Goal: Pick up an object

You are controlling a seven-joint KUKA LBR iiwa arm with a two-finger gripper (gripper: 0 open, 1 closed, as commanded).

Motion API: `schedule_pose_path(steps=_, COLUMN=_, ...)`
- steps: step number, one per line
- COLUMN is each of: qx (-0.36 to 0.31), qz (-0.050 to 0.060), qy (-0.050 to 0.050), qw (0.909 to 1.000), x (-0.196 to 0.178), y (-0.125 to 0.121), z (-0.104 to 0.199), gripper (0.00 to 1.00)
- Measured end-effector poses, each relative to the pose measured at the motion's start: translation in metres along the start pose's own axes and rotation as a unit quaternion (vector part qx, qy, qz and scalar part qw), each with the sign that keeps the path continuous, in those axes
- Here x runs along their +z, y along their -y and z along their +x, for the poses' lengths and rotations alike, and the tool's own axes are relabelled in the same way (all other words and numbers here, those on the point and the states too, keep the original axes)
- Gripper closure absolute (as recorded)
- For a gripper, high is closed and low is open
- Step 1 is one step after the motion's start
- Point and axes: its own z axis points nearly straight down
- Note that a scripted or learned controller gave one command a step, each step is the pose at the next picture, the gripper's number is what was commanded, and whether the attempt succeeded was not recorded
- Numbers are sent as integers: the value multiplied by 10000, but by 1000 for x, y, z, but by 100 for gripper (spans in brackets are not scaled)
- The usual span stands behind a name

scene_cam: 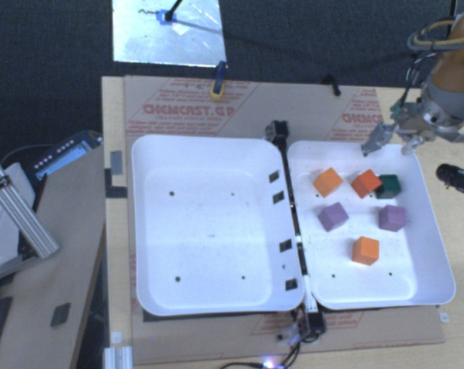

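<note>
We see the gripper (391,135) hovering with fingers spread and nothing between them, over the right bin's (435,283) far rim. The nearest orange cube (365,183) touches a dark green block (389,185). We judge a descent there could catch both or nudge one aside.

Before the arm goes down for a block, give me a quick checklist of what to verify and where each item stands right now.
1. Blocks lie in the right bin: ok, six there.
2. Gripper carries nothing: ok, nothing between its fingers.
3. Fingers spread enough for a block: ok, they look open.
4. Gripper above a block: not ok, it hangs over the bin's far rim, beyond the blocks.
5. Free-standing target available: ok, the near orange block sits apart from the rest.
6. Crowded targets: not ok, the green block touches an orange block.
</note>
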Motion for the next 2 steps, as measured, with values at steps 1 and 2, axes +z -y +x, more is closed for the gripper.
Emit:
schedule_pose_path(steps=1, qx=10, qz=-21, qy=8, qw=10000, x=105, y=6, z=44, gripper=0)
schedule_pose_path(steps=2, qx=20, qz=24, qy=-6, qw=10000, x=108, y=73, z=36, gripper=0)
